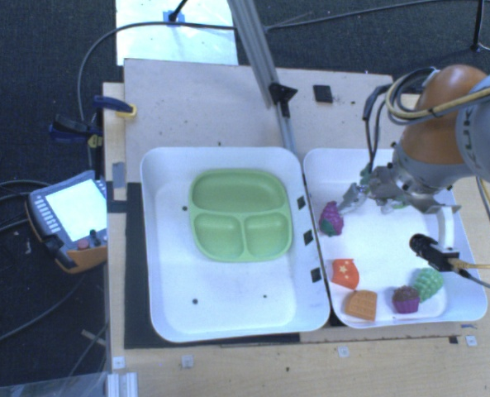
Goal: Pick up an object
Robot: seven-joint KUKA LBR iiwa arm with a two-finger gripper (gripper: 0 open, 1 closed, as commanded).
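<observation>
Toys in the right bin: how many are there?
5. A purple one by the bin's left wall near the gripper; red, orange, small purple and green along the front. The arm may hide more.

- My arm (476, 114) runs off the right edge, so only its wrist end is visible.
- My own wrist covers part of the right bin's (476, 304) far wall.
- My gripper's (349, 198) fingers are too small and blurred to judge.
- The purple toy (331, 219) just beside it is too blurred to identify.
</observation>
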